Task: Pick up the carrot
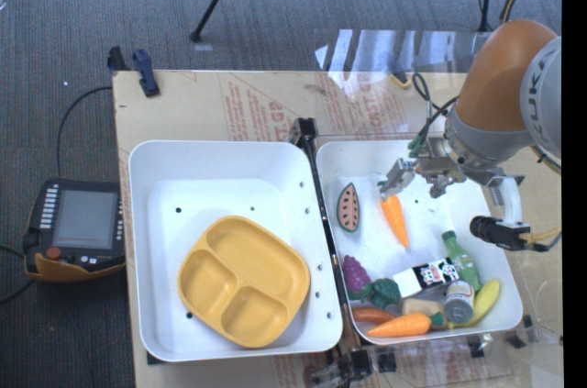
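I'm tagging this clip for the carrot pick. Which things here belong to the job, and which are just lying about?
Job:
carrot, lying apart in the right bin
gripper, just above it

Lying about:
watermelon slice
grapes
broccoli
green bottle
banana
second carrot at the near wall
yellow plate, left bin

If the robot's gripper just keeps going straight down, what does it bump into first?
Probably the carrot. The gripper hangs open in the right bin, fingers pointing down, with the carrot's top just below its left finger. Depth is hard to judge from one slanted view, so it might touch the bin floor beside the carrot instead.
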You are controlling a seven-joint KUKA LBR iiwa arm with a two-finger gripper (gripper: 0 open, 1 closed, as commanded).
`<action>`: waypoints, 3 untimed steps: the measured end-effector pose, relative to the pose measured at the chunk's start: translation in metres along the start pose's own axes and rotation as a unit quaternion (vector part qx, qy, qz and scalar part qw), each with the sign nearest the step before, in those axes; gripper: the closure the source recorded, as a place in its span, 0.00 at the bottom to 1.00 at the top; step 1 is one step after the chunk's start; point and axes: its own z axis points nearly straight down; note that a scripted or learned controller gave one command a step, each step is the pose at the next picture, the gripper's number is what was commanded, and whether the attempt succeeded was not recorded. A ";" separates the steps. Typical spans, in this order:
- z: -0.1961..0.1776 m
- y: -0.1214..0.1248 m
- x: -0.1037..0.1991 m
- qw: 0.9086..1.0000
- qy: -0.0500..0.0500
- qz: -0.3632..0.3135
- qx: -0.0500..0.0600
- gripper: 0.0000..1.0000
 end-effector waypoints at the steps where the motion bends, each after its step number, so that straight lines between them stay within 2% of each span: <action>1: 0.109 -0.007 -0.001 1.000 -0.001 -0.030 -0.002 0.00; 2: 0.098 -0.008 -0.003 1.000 0.001 -0.027 0.002 1.00; 3: 0.004 0.006 0.059 0.997 0.000 0.079 -0.004 1.00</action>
